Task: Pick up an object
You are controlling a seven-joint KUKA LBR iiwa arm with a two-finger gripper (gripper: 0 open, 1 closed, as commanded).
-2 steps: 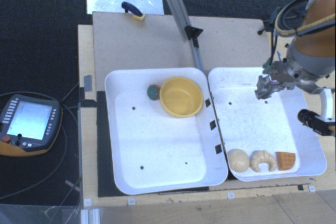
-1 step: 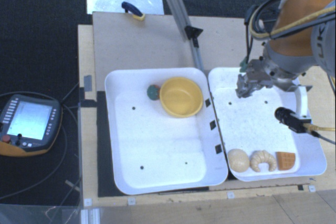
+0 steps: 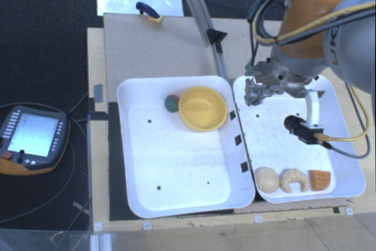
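The fingers (image 3: 254, 94) are seen over the right bin (image 3: 352, 144); their state cannot be told. A croissant (image 3: 295, 180) lies well below them.

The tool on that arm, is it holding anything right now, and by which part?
Nothing that I can see. The tool hangs over the right bin's upper left corner, away from the three food pieces along its bottom edge.
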